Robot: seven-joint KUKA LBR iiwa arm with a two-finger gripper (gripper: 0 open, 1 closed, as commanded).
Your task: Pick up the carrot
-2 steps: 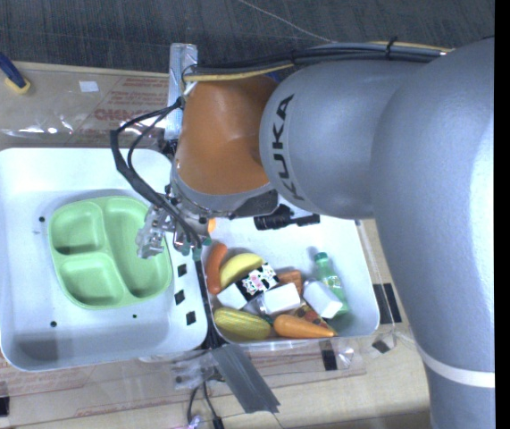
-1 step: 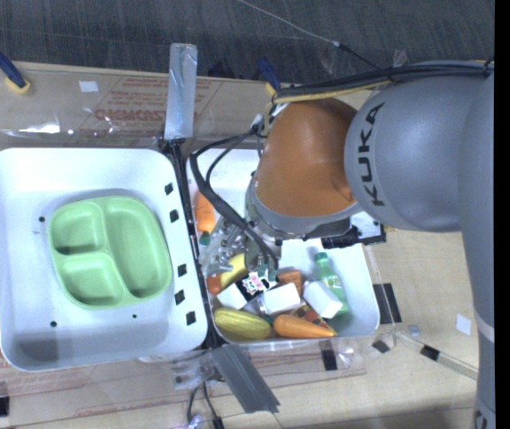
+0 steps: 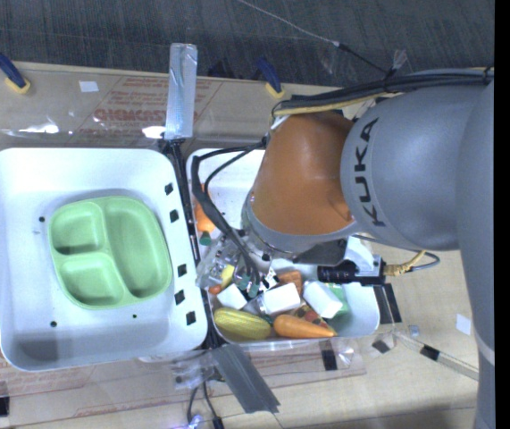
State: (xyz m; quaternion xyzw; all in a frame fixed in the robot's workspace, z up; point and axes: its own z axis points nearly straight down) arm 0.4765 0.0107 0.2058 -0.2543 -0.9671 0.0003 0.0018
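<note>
the carrot (image 3: 303, 326) lies at the near edge of the right bin (image 3: 367, 322), beside a yellow-green fruit (image 3: 241, 324). the hand (image 3: 233, 271) reaches into the clutter above it; its grip cannot be told. a green divided plate (image 3: 109, 250) sits in the left bin (image 3: 13, 239).

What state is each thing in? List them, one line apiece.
carrot: lying flat at the right bin's near edge, not gripped.
yellow vegetable: lying flat beside the carrot, on its left.
green divided plate: flat in the left bin, compartments bare.
right bin: cluttered with toy foods, largely covered by the arm.
gripper: down among the clutter; finger state unclear.
</note>
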